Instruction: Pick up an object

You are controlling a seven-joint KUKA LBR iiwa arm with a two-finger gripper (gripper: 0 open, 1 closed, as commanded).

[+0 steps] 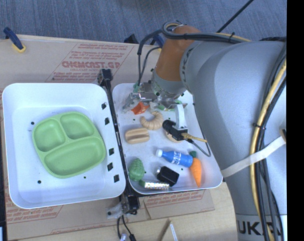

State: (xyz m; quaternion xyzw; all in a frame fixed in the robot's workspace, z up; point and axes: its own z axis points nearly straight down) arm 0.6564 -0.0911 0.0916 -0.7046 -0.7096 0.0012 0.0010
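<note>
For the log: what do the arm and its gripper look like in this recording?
The arm is a thick, rounded grey body with an orange band above the wrist. Over that band loop black cables, and a yellow cable runs down the arm's side. Near the base it bears black letters reading "UK". The gripper is a small silvery metal assembly.

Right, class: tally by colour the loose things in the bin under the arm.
Tan: 2, croissant, bun
Orange: 2, carrot, small piece
Green: 1, toy
Blue: 1, bottle
Black: 1, block
Silver: 1, tube
Total: 8
</note>
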